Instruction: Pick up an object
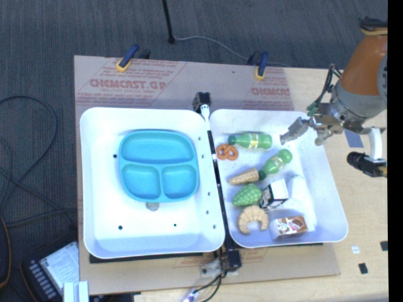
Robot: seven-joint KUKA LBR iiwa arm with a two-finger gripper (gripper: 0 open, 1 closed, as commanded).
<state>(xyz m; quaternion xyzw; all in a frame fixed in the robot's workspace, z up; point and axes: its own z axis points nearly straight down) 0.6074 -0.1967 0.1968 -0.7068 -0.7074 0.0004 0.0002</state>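
The right bin [327,187] holds several toy foods: a green bottle with a yellow label [250,141], a pretzel [227,151], a second green bottle [277,163], a bread stick [244,177], a green bunch [248,195], a croissant [253,219], a black-and-white carton [275,194] and a brown carton [289,226]. My gripper [307,133] hovers over the bin's upper right corner, open, with nothing between its fingers. It is right of the labelled bottle and above the second bottle.
The left bin [101,219] carries a blue divided plate [157,165]. Two clamps [128,56] [260,66] hold the cardboard sheet at the back. A black part [365,162] of the arm juts out right of the bin.
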